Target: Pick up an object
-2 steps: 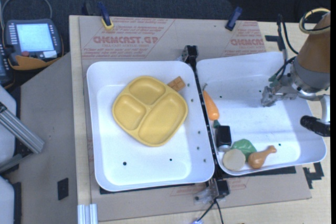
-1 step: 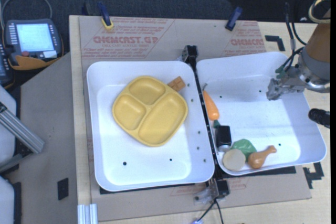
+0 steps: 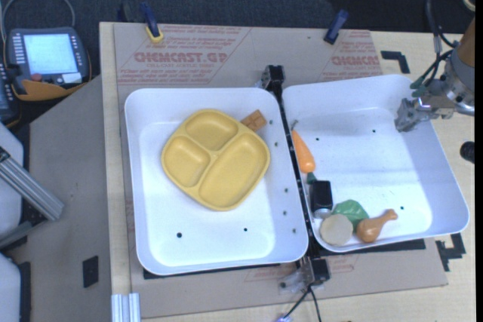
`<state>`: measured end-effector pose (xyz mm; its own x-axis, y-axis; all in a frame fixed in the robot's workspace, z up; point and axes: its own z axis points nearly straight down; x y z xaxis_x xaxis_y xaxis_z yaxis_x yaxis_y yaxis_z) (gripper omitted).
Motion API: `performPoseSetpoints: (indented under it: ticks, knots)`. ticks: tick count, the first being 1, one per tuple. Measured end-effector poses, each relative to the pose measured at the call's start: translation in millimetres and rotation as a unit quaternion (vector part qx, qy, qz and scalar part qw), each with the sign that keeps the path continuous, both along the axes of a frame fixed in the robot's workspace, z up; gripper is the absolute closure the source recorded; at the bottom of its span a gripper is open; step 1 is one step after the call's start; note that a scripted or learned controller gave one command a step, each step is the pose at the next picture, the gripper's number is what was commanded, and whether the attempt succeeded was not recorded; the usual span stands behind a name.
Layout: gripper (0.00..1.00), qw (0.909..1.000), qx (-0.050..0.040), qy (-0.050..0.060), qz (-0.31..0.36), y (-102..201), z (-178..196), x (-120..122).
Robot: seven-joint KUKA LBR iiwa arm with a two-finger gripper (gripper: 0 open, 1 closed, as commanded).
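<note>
Here the grey two-finger gripper (image 3: 408, 115) hung over the right white bin's (image 3: 362, 98) far right edge.
Whether it gripped: cannot tell.

The divided plate (image 3: 216, 158) lies in the left bin (image 3: 151, 230); the carrot (image 3: 303, 152) in the right bin (image 3: 438, 200).

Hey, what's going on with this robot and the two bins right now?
The arm's gripper sits at the right bin's far right edge, with nothing visibly in it. The toys lie away from it along that bin's near-left side: a carrot, a black block, a green piece, a round cream piece and a drumstick. A yellow divided plate fills the left bin.
</note>
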<state>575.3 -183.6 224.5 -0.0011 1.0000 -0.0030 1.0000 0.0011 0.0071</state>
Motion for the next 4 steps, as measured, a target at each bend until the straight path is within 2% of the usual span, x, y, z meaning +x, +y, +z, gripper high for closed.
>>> performPoseSetpoints:
  ticks: [1,2,4]
  knots:
    - [1.00,1.0000,0.0007,0.002,0.002,44,6,11]
    - [1.00,1.0000,0.0027,0.005,0.003,103,-3,13]
    - [1.00,1.0000,0.0020,0.002,0.002,210,16,32]
